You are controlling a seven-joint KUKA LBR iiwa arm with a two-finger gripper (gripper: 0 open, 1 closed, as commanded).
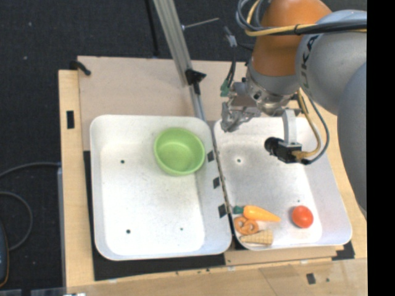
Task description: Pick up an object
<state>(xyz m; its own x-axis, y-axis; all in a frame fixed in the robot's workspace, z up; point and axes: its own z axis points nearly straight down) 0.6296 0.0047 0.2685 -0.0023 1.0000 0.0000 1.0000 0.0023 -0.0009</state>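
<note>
A green bowl (179, 151) sits upright in the left bin (117, 227), toward its back right. In the right bin (321, 190), along the front edge, lie an orange carrot (261, 213), a small pretzel-like brown piece (247, 227), a tan wafer cone (260, 237) and a red tomato (302, 216). My gripper (231, 121) hangs over the back left corner of the right bin, just right of the divider between the bins, well behind those items. Nothing shows between its fingers.
A slanted metal post (176, 42) rises from behind the bins near the divider, close to my gripper's left. A black cable and connector (281, 148) dangle from the wrist over the right bin. A brown board (123, 85) lies under the bins.
</note>
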